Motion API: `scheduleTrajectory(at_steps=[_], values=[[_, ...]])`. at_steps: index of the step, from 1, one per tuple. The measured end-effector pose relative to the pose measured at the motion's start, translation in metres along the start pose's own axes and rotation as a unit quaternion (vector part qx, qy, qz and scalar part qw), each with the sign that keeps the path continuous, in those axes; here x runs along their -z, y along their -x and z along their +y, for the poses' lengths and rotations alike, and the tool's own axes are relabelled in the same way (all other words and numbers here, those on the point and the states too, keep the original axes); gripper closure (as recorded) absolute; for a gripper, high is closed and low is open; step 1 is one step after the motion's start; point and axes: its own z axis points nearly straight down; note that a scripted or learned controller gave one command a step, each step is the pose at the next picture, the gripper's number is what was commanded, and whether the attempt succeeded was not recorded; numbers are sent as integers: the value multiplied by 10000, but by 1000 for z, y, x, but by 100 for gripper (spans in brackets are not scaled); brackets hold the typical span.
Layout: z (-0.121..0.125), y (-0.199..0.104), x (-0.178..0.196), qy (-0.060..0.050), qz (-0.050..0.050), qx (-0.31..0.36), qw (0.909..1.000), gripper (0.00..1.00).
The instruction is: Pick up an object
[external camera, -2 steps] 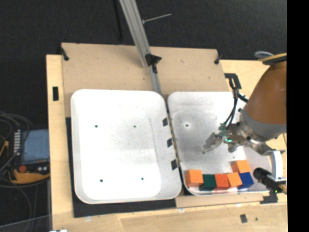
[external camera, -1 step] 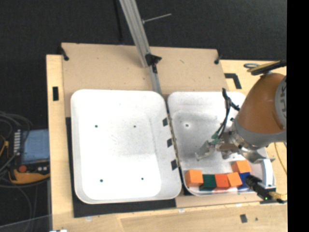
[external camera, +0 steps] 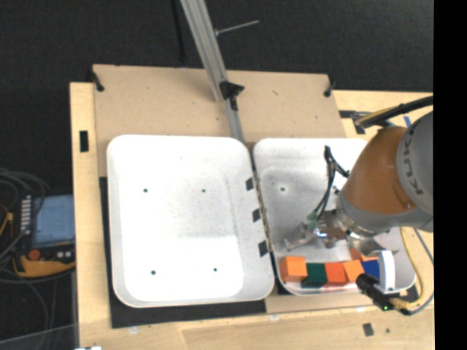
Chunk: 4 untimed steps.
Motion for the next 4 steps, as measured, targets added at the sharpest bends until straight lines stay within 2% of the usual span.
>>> scheduleTrajectory(at_steps=[1, 2, 4], values=[[1, 2, -34, 32, -7, 3, 10000, 0], [2, 2, -23, 55, 4, -42, 10000, 100], [13, 17, 94, 61, -5, 32, 10000, 100]])
